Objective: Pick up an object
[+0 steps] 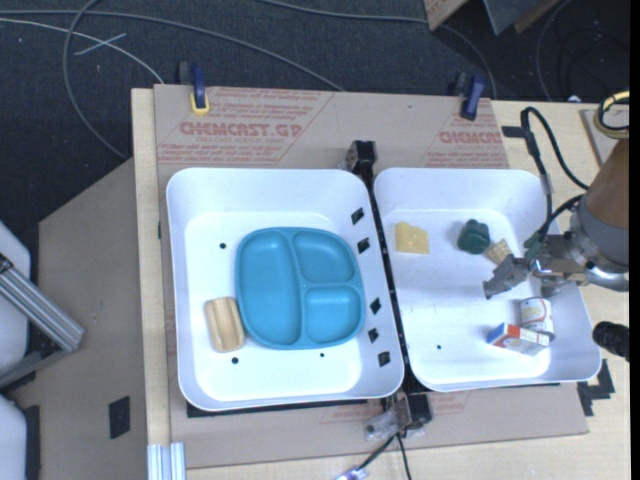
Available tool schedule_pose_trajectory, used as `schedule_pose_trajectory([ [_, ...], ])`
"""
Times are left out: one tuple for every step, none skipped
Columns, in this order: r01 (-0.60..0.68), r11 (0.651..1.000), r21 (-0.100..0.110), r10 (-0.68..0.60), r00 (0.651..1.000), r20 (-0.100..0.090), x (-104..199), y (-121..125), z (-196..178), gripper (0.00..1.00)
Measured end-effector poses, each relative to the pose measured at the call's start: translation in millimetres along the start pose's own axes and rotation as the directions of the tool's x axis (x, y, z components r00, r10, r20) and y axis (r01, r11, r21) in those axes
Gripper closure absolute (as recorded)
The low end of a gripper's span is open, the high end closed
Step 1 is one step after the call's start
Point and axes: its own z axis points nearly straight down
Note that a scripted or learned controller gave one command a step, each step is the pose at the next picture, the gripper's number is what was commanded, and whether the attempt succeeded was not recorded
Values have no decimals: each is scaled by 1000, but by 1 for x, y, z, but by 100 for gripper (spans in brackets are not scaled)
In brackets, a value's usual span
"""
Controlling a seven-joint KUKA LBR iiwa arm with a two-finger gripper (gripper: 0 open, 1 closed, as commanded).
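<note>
My gripper point(508, 274) hangs over the right bin point(455, 368), near its right side, on the grey arm point(605, 233) that reaches in from the right. A white carton with red and blue print point(527, 333) lies just below the gripper, toward the bin's front right. Close to the gripper's upper left are a small tan block point(497, 252) and a dark green object point(474, 235). A pale yellow piece point(411, 238) lies further left in the same bin. I see nothing held in the gripper.
The left bin point(200, 368) holds a blue divided plate point(299, 286) and a tan, bread-like piece point(224, 324) at the plate's left. A black divider point(375, 268) runs between the bins. Cables point(535, 148) trail at the back right.
</note>
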Motion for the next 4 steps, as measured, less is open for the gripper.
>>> schedule_pose_trajectory([
  [5,1000,-15,-5,1000,3,1,3,-7,0],
  [4,1000,-9,-4,1000,1,0,0,56,0],
  [4,1000,-12,-4,1000,2,-5,6,101,0],
  [5,1000,-13,-5,1000,2,-4,6,118,0],
])
